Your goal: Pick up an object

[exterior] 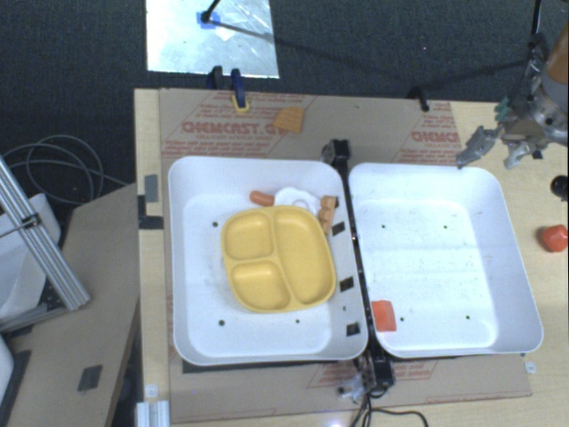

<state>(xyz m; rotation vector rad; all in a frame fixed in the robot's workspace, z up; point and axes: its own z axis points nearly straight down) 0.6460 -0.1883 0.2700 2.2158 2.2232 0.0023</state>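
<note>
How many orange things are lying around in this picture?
3: an orange block in the right bin's near-left corner, an orange sausage shape behind the yellow tray, an orange piece outside the right bin. More may hide under the tray.

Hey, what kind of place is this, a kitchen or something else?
Probably a robotics lab bench, not a kitchen: two white bins sit side by side on a board, a gripper reaches in, and a yellow tray lies in one bin.

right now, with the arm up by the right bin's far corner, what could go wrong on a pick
The yellow divided plate crowds the small orange piece and white item behind it, so a grasp there may snag the plate. The orange block sits against the right bin wall, leaving the gripper little room.
</note>
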